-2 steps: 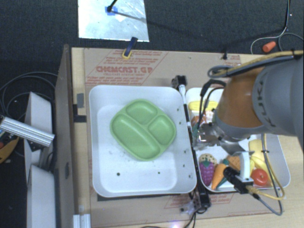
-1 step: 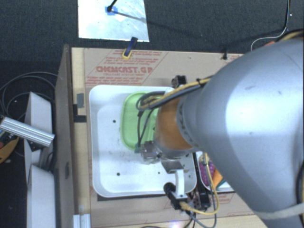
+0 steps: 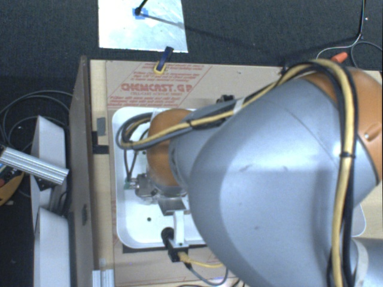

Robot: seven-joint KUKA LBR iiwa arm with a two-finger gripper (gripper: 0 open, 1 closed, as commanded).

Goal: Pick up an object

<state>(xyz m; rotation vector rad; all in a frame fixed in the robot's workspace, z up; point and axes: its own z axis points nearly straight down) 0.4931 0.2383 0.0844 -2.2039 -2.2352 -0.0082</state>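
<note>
You see the claw [image 3: 148, 187] as a knot of bare metal low over the white bin [image 3: 127, 232], tucked under the wrist. How far it is open you cannot tell, and nothing shows in its hold. The grey arm [image 3: 269, 178] comes in from the right and covers most of the bin, with its orange band [image 3: 163, 127] just above the claw. Where the thing to be picked lies you cannot tell, because the arm hides most of the bin's floor. The strip of floor that shows carries one tiny dark speck, too small to make out.

The bin sits on a brown board [image 3: 197, 79] that covers the table [image 3: 78, 160], whose pale wooden edge runs down the left side. Red print on the board reads "CHEMCAST GP" in large letters. Smaller red lines above it are too small for you to read. A small blue-and-yellow piece [image 3: 163, 60] lies at the board's far edge.

Around the table, the floor [image 3: 36, 40] is dark, speckled carpet. Past the far edge a shiny silver sheet [image 3: 149, 26] lies on it, with a small blue piece [image 3: 139, 12] on top. To the left you have loops of black cable [image 3: 24, 115], a white box [image 3: 51, 154] and a ribbed metal bar [image 3: 33, 165] lying aslant. At the far right a small orange piece [image 3: 339, 57] sits beside a thin cable.
</note>
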